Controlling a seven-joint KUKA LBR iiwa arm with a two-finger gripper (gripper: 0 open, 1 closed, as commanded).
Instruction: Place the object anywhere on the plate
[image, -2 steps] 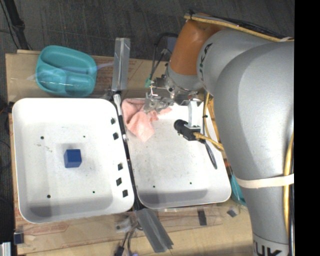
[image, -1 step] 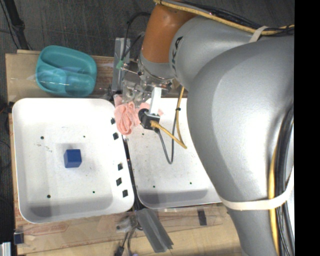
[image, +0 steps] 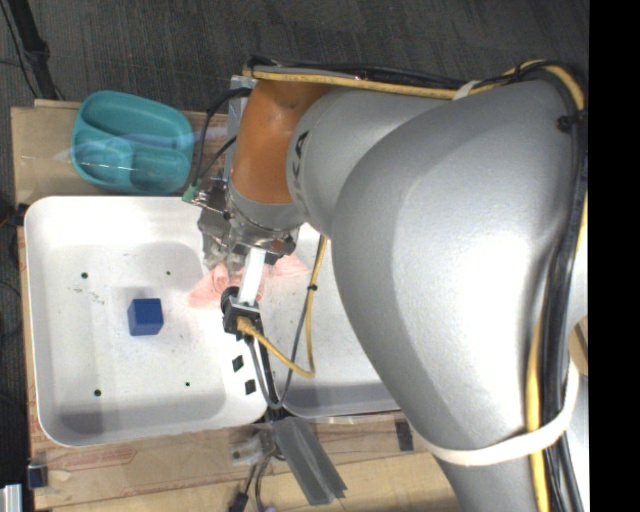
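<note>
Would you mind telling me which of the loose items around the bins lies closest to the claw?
The pink item, lying right under the claw in the left bin; the blue cube sits farther left, the teal container outside.

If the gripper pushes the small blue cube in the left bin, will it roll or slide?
The blue cube has flat faces and sharp edges, so it will probably slide, not roll. It looks small and solid, so likely light and stiff. The bin floor looks smooth, so a push may send it far.

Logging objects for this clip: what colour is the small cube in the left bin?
Blue cube, clearest in the camera view.
</note>
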